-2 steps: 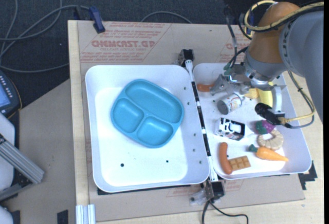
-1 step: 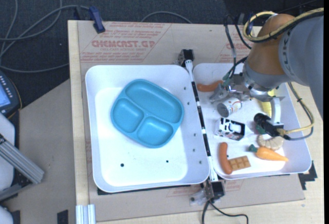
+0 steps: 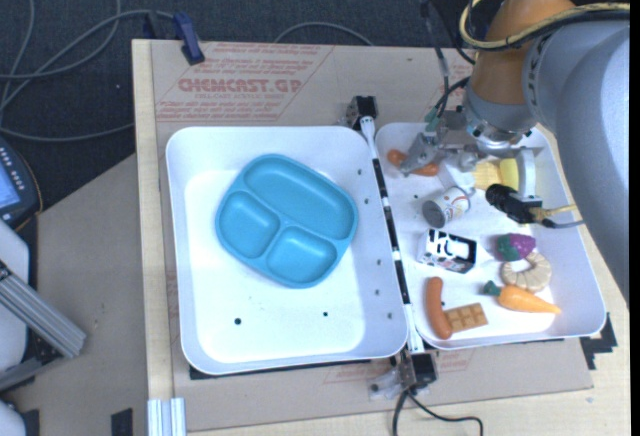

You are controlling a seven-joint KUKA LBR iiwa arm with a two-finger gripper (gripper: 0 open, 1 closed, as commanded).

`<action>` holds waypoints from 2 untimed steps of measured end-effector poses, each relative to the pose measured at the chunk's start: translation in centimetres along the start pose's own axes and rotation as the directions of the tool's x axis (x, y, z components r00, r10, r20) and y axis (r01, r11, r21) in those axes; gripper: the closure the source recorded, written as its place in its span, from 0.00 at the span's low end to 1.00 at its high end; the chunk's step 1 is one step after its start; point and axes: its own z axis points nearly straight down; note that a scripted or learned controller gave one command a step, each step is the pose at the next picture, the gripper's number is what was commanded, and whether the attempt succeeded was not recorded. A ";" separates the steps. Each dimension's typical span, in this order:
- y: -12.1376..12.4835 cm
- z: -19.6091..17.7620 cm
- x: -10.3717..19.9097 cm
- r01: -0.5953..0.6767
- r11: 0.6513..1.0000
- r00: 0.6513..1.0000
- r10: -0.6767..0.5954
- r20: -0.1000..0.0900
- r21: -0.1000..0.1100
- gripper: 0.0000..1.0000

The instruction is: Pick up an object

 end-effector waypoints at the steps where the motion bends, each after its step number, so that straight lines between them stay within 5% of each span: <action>1: -5.1 -0.1 -2.1 -0.005 0.999 1.000 0.005 -0.001 -0.039 0.00; 2: -8.2 -0.4 -0.1 -0.005 0.999 1.000 0.005 0.003 -0.038 0.00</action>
